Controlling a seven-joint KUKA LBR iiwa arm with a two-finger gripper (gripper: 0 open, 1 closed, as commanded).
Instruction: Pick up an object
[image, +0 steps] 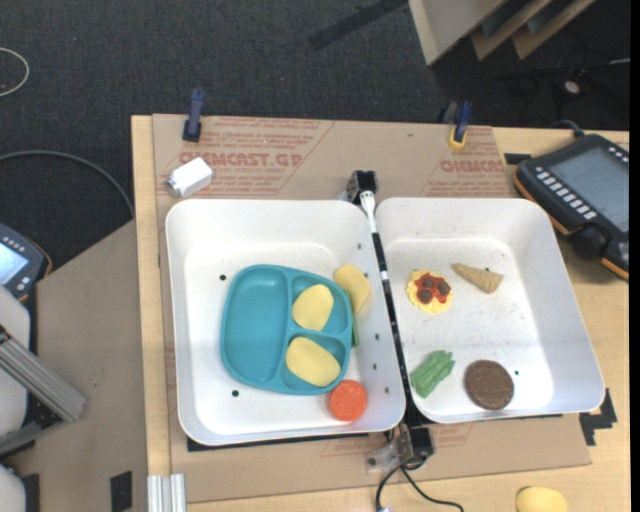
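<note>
No object has been lifted yet; the task is judged to be at its start, w/ a target not yet chosen. The gripper's state cannot be told.

Candidates are spread over both bins. In the left bin (190, 300): a blue divided tray (250, 330) w/ two yellow pieces in its compartments, a third yellow piece (353, 285) just beside its rim, and an orange ball (349, 400) near the front wall. In the right bin (560, 300): a pizza-like toy (430, 291), a cone (477, 277), a green item (432, 372) and a brown disc (489, 384).

Next, an approach from above is called for, probably to a well-separated item such as the brown disc.

Red print on the cardboard sheet (300, 150) covering the worktop is partly legible: approx. "CAST.G…"; the rest cannot be read.
</note>
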